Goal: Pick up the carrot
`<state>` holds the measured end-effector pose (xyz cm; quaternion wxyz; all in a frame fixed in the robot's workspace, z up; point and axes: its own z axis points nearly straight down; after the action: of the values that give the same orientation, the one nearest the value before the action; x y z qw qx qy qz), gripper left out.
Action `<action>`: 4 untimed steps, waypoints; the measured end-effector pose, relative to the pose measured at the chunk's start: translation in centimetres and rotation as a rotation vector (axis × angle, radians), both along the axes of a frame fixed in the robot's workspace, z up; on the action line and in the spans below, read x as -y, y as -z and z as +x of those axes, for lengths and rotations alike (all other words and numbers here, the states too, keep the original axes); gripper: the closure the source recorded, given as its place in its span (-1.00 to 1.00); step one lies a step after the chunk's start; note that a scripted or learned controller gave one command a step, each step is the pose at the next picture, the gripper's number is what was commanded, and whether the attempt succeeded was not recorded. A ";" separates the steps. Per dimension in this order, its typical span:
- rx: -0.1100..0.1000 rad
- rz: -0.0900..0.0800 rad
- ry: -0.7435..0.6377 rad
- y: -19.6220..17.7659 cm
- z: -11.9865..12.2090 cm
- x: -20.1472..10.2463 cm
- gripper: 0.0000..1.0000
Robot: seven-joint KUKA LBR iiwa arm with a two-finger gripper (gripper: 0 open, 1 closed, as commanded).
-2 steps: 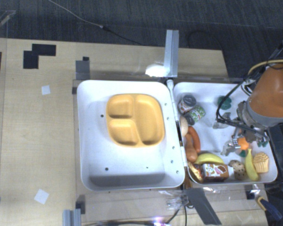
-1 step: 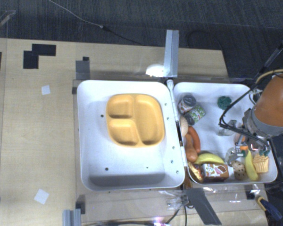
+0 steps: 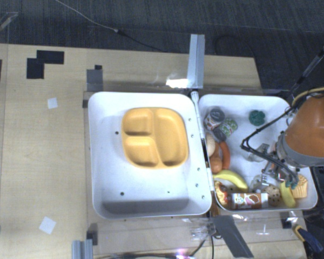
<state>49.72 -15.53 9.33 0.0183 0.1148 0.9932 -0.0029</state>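
The carrot (image 3: 224, 155) is a short orange stick lying in the right bin (image 3: 243, 100), near its left wall and just above a banana (image 3: 230, 178). The gripper (image 3: 269, 172) hangs low over the bin's lower right part, to the right of the carrot and apart from it. Above the gripper sits the arm's orange band (image 3: 313, 127), with black cables looping out to its left. Nothing can be made out inside the gripper.
Two cans (image 3: 221, 122) and a green lid-like item (image 3: 257, 117) lie at the bin's far side. A brown bottle (image 3: 244, 199), a cookie (image 3: 268, 190), a yellow item (image 3: 287, 195) and a cupcake (image 3: 301, 186) crowd the near edge. The left bin (image 3: 105, 161) holds a yellow divided plate (image 3: 151, 120).
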 end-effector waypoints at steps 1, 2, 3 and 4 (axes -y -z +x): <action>-0.022 0.013 0.264 0.4 2.0 -0.7 -1.00; -0.018 0.019 0.464 0.4 -0.5 4.4 -1.00; -0.008 0.018 0.455 -0.9 -0.2 4.4 1.00; -0.020 0.020 0.477 -7.1 -0.7 -1.0 1.00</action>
<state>49.05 -14.51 16.47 0.0059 0.3464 0.9381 0.0016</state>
